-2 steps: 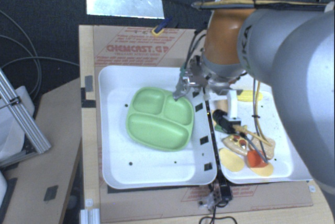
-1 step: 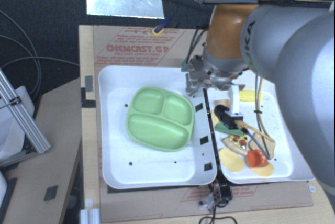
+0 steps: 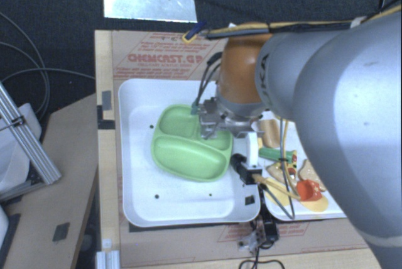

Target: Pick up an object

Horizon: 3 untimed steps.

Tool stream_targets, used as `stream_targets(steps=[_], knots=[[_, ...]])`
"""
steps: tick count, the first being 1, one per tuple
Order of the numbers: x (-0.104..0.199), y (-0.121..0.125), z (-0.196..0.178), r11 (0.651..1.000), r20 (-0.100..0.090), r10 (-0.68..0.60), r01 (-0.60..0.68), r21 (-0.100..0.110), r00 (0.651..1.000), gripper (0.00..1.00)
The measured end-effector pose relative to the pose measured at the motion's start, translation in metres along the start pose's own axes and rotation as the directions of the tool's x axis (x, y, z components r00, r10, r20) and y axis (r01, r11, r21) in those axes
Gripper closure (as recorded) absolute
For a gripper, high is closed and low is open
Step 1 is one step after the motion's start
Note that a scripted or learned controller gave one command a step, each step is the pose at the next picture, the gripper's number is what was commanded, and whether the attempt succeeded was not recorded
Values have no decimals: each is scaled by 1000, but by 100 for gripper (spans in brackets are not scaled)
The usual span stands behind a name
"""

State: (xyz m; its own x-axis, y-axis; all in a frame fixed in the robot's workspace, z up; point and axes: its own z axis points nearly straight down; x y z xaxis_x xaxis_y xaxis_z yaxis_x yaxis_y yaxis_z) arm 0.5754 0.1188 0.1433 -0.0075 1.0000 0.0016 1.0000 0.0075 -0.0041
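- The gripper (image 3: 209, 125) hangs over the green divided tray's (image 3: 188, 151) right rim, the tray's long axis slanting down-right.
- Finger spread: cannot tell.

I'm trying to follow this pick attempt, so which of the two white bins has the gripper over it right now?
The left bin, the one holding the green divided tray. The gripper sits at that tray's right edge, whereas the right bin holds the small cluttered items.

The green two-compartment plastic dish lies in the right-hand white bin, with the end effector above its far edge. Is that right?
Not quite. The camera view shows the green two-compartment plastic dish in the left-hand white bin, not the right-hand one. The end effector is above its far edge.
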Motion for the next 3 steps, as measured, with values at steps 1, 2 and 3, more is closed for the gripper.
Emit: stream_targets(steps=[1, 2, 3], knots=[[83, 9, -162, 1000, -9, -7, 7, -24, 1000, 100], [76, 8, -163, 1000, 0, -2, 2, -9, 1000, 100], [117, 51, -27, 1000, 2, 0, 0, 0, 1000, 100]])
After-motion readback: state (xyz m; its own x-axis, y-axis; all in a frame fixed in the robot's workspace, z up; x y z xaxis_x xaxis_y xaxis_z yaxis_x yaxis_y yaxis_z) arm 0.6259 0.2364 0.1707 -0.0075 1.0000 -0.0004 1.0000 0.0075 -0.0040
